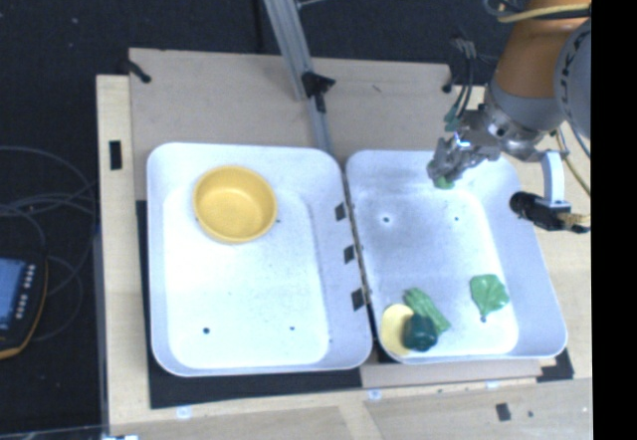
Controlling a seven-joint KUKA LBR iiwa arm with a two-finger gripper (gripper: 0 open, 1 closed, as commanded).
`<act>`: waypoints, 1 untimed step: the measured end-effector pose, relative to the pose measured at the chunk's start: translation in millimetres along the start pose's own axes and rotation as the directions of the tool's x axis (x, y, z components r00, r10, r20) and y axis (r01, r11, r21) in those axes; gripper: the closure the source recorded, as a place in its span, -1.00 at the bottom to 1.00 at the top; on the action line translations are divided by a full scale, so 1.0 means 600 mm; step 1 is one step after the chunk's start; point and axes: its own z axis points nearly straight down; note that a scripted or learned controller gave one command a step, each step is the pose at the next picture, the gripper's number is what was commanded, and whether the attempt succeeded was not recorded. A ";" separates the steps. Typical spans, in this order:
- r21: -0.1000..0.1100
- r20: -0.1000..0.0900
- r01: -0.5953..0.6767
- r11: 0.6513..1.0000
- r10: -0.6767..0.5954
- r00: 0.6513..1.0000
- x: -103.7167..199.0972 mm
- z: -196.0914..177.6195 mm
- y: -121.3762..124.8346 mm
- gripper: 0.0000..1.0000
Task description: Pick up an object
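My gripper [447, 170] hangs over the far part of the right bin [398, 179], near its back wall. A small green piece [444, 183] peeks out at its tip, pinched between the fingers. At the near end of this bin lie a green leafy thing [488, 294], a long green thing [426, 307], a dark teal round thing [421, 334] and a yellow thing [395, 327], the last three bunched together. A yellow bowl [235, 203] sits upright in the far left of the left bin [249, 319].
A grey metal post [284, 15] slants up from the far rim between the bins. The divider between the bins carries several small dark clips [348, 254]. The arm [528, 70] comes in from the upper right.
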 end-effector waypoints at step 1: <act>0.000 0.000 0.000 1.000 0.000 1.000 -0.003 -0.072 0.007 1.00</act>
